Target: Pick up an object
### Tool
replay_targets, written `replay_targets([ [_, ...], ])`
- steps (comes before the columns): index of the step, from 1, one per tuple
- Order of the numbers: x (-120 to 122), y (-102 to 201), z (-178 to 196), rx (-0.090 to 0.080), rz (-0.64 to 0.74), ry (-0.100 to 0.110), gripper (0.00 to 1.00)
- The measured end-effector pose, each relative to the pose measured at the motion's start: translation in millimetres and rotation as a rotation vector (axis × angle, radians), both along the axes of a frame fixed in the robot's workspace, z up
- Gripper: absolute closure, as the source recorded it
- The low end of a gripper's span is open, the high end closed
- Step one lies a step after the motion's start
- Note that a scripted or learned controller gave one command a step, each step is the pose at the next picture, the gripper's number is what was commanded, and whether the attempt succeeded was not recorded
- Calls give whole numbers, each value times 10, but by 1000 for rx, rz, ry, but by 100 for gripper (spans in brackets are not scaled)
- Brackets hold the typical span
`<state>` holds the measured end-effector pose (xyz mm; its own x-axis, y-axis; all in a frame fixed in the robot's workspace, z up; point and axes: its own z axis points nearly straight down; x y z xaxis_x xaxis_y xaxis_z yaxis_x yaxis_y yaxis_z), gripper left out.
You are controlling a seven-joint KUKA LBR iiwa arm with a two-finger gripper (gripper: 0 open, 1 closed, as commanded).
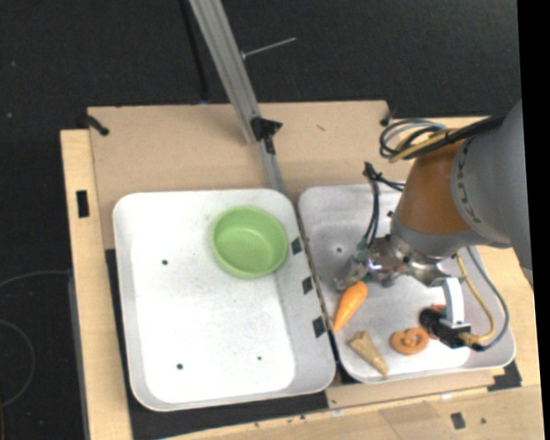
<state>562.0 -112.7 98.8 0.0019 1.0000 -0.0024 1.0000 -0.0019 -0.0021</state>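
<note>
The desk (197, 154), a tan board on a dark floor, carries two white bins side by side. The arm (468, 193), grey with an orange band above the wrist, comes in from the right and bends down over the right bin (335, 220), cables looping off its top and side. The left bin (171, 342) lies well to the left of the claw and holds a green bowl (249, 242), which sits upright near that bin's upper right corner, apart from everything else. A grey metal rail (234, 77) slants down from the top edge and ends at the gap between the bins, up and left of the claw. The claw (371, 266) hangs low in the middle of the right bin, and its tips are lost in the dark clutter under the wrist, so whether it is open or closed cannot be told. The carrot (350, 303) lies just below and left of the claw, its thick end up close to the tips and its point aimed down-left toward the bin's left wall; whether the two touch is unclear. A tan cone-shaped piece (368, 350) lies further below the claw, near the bin's front wall. A small orange lump (411, 341) sits just right of the cone, below and right of the claw, beside a black-and-white fitting (448, 320) on the arm's cabling.
</note>
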Motion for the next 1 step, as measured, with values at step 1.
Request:
replay_targets([
  [1, 16, 7, 129, 3, -5, -6, 100],
])
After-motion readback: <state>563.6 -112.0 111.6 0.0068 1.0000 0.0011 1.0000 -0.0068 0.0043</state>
